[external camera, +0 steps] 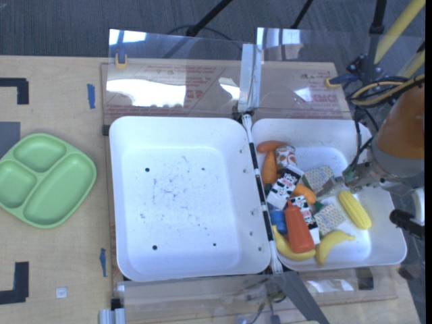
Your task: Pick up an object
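Beside the corn cob (354, 209), gripper (348, 177)

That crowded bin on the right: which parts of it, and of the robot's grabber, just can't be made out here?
- Gripper, camera view: small and blurred against the bin wall; whether it is open or shut can't be told.
- Arm, camera view: cut off by the right edge.
- Blue piece, camera view: mostly covered by the orange bottle.
- Banana, camera view: partly buried under the pile.
- Black-and-white box, camera view: print too small to read.
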{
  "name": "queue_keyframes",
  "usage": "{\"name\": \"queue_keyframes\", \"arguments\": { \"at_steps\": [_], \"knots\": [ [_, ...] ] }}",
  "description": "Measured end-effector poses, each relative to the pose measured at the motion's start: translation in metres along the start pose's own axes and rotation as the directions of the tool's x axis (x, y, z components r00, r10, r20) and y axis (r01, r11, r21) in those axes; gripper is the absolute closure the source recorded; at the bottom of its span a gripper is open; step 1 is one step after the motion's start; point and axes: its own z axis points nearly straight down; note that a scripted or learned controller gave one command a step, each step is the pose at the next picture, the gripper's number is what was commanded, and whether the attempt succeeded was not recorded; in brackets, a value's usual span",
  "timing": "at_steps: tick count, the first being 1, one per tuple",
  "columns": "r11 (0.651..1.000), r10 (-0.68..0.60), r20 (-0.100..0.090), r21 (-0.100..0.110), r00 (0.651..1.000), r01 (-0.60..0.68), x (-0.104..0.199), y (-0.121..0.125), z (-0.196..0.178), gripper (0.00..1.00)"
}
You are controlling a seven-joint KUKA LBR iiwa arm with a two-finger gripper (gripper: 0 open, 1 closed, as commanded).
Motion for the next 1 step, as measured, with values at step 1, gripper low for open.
{"name": "queue_keyframes", "arguments": {
  "at_steps": [1],
  "knots": [
    [1.0, 0.003, 0.002, -0.004, 1.0, -0.003, -0.0016, 0.0005, -0.0098, 1.0]
  ]
}}
